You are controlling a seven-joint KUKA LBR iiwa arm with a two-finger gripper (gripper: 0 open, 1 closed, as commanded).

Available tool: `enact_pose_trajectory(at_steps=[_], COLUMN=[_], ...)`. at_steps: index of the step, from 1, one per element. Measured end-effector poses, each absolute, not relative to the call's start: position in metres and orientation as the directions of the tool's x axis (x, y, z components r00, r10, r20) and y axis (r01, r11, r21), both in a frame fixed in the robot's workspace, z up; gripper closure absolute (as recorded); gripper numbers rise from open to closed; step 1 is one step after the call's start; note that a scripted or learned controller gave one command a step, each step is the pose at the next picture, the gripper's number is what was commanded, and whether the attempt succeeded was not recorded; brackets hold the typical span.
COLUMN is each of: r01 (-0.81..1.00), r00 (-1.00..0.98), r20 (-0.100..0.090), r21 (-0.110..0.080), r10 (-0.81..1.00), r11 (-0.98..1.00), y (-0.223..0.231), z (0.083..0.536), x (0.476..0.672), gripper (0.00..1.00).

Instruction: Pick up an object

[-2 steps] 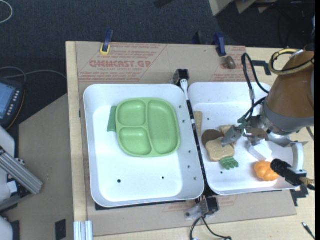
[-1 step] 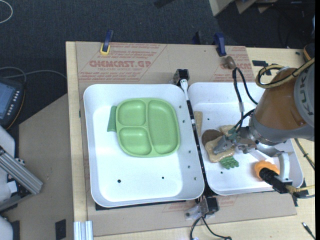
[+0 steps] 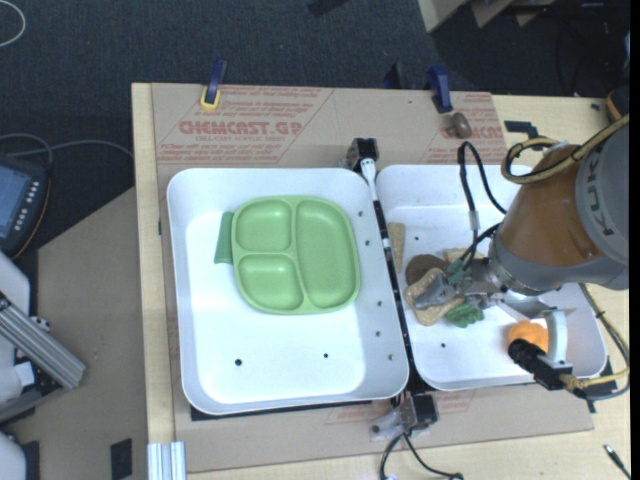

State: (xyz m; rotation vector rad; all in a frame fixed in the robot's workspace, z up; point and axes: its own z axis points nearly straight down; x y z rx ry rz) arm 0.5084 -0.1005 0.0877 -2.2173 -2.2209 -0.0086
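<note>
The right bin (image 3: 440, 193) holds a small heap of things near its left wall. In the heap are a brown rounded piece (image 3: 424, 266), a tan piece (image 3: 428, 314) and a green leafy item (image 3: 464, 315). My gripper (image 3: 440, 290) is down in this heap, touching or just above the brown and tan pieces. I see nothing clearly held. An orange item (image 3: 528, 333) lies further right, near the bin's front.
The left bin (image 3: 290, 368) holds a green divided plate (image 3: 296, 253) over a darker green flat piece (image 3: 223, 238). A beige strip (image 3: 397, 238) lies against the right bin's left wall. The arm covers the right side of the right bin.
</note>
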Motion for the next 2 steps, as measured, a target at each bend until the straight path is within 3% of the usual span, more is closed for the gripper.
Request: enact_pose_trajectory(at_steps=[1,2], r01=[1.000,1.000], r00=[-0.001,0.000], r20=[0.003,-0.002], r21=[0.016,0.007], r10=[1.000,1.000], r11=[0.001,0.000], y=[-0.101,-0.109], z=[0.103,0.153], x=[0.513,0.507], gripper=[1.00,1.00])
